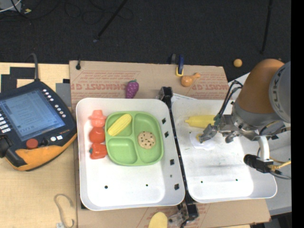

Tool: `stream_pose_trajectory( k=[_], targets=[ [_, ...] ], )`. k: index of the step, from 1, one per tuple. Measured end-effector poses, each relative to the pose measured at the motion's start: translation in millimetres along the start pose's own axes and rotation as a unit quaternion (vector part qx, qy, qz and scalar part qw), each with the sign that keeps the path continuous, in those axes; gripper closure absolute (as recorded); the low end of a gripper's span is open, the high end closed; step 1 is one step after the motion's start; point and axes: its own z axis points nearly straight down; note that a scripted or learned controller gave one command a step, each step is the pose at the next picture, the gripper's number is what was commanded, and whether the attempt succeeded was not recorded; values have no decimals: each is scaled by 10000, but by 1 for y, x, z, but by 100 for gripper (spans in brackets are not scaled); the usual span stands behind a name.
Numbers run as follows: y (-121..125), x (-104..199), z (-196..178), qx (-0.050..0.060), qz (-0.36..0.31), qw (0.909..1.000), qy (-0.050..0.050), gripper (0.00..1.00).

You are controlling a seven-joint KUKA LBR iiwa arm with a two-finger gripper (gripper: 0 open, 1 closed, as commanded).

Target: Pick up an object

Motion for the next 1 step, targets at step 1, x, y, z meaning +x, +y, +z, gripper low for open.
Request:
stream_pose_trajectory(
  k=[1],
  targets=[
    [0, 2, 52, -2, -10, 10000, -2, 0]
  ],
)
